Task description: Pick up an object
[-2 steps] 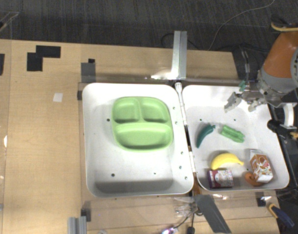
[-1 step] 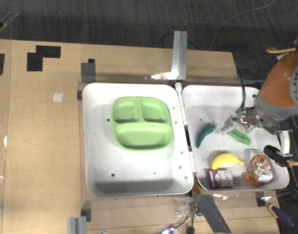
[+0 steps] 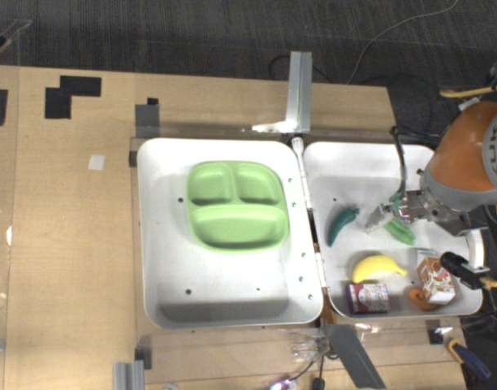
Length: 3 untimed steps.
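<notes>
The arm's hand (image 3: 392,215) hung low in the right white bin (image 3: 354,165), just beside a small light-green piece (image 3: 400,231); I couldn't tell its grip. A dark green pepper-shaped toy (image 3: 340,223) lay left, a yellow plastic banana (image 3: 377,267) nearer.

The grey arm (image 3: 476,165) reaches in from the right side of the camera view, its orange band (image 3: 469,149) bulking large above the wrist. Below and to the left of that band, the wrist narrows to the two-finger gripper (image 3: 393,214), which points leftward and slightly downward. The band sits up and to the right of the gripper, with the grey wrist section between them. At this slant and size, the spread of its tips cannot be made out.
</notes>
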Each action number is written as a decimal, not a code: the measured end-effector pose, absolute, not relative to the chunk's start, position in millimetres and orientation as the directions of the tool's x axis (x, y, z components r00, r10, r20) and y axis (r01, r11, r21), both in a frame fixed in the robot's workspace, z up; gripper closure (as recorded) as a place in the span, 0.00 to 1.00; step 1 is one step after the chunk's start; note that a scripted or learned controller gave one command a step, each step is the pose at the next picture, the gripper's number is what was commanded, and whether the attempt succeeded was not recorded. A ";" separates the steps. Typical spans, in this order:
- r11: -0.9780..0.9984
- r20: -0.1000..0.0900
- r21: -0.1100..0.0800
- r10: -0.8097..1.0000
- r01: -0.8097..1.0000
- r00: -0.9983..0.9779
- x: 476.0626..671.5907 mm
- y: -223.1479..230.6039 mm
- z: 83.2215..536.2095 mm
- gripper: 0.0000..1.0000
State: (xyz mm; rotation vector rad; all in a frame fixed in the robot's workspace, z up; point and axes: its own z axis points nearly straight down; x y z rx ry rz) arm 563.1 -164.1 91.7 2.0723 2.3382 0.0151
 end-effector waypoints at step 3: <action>0.151 -0.001 0.007 0.988 0.988 -0.151 562.0 -84.7 210.9 1.00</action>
